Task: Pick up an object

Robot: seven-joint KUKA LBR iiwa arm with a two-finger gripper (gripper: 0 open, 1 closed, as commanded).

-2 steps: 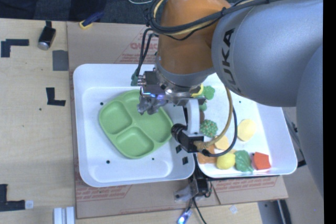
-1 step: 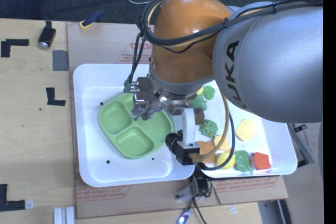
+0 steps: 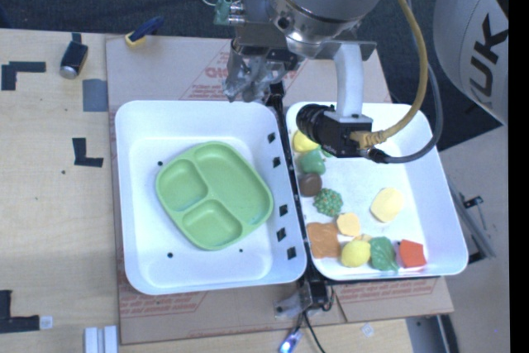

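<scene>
My gripper (image 3: 252, 83) hangs over the back rim of the left bin (image 3: 136, 178), near the divider between the two bins. A green divided plate (image 3: 213, 193) lies in the left bin, in front of the gripper and to its left. The right bin (image 3: 434, 202) holds several small toy foods: a yellow piece (image 3: 302, 142), a green piece (image 3: 312, 162), a brown ball (image 3: 310, 183), a broccoli floret (image 3: 328, 201), a pale yellow lemon (image 3: 386, 204) and a red-orange block (image 3: 412, 254). I see nothing under the gripper.
A black unit (image 3: 331, 130) with a yellow cable hangs from the arm over the right bin's back left corner. An orange piece (image 3: 322, 240), a yellow fruit (image 3: 355, 252) and a green piece (image 3: 382, 254) crowd that bin's front. A small cylinder (image 3: 73, 58) lies on the bench at far left.
</scene>
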